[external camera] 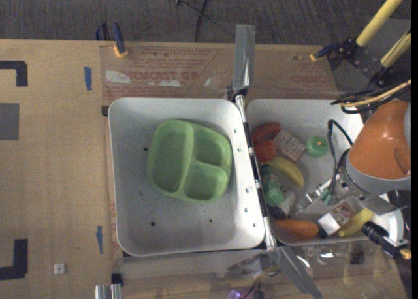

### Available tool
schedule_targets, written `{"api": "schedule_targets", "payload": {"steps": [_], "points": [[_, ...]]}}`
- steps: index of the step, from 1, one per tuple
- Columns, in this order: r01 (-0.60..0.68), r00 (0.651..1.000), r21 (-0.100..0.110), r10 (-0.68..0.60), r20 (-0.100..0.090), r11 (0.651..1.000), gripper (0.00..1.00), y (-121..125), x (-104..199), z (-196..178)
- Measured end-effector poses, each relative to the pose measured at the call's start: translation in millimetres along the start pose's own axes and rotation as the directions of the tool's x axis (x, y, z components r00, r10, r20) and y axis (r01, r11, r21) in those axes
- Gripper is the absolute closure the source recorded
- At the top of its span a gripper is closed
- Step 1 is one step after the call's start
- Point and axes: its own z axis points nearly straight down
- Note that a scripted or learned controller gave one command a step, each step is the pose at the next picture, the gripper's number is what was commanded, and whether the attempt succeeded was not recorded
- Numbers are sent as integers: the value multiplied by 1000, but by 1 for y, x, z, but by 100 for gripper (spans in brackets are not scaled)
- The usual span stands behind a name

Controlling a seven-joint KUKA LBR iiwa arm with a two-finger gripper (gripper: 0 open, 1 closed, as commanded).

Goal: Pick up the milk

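- Right bin [339, 110] holds the clutter; left bin [130, 226] holds a green divided plate [189, 159]. Both sit on the table [52, 160].
- Milk – I take it to be the small pale carton [289, 145] lying in the right bin's upper-left part, just beside the red tomato-like pieces [264, 141] and just above the banana [288, 171].
- A second boxy labelled item [342, 213] lies near the bin's lower edge. It could be confused with the milk, and at this resolution I cannot rule it out.
- End effector [324, 194] is low in the right bin's middle, under the orange band [382, 141] of the arm.
- End effector state: cannot tell. It is small, partly under the wrist, and only metallic glints read.
- Nothing is visibly gripped.
- Key relation: the carton lies up and to the view's left of the end effector – near, but apart, with the banana's tip between them.
- Carton long axis: looks tilted diagonally in the view; the exact direction is unclear.
- Judgement: the pick is not yet made, and the next move needs a shift toward the bin's upper-left before descending.
- Risk: neighbours are crowded, so the tomato or banana may get nudged.
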Motion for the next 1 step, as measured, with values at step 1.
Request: {"api": "schedule_targets", "payload": {"steps": [1], "points": [[-165,986,6,165,-14,986,0,24,-100,-7]]}}
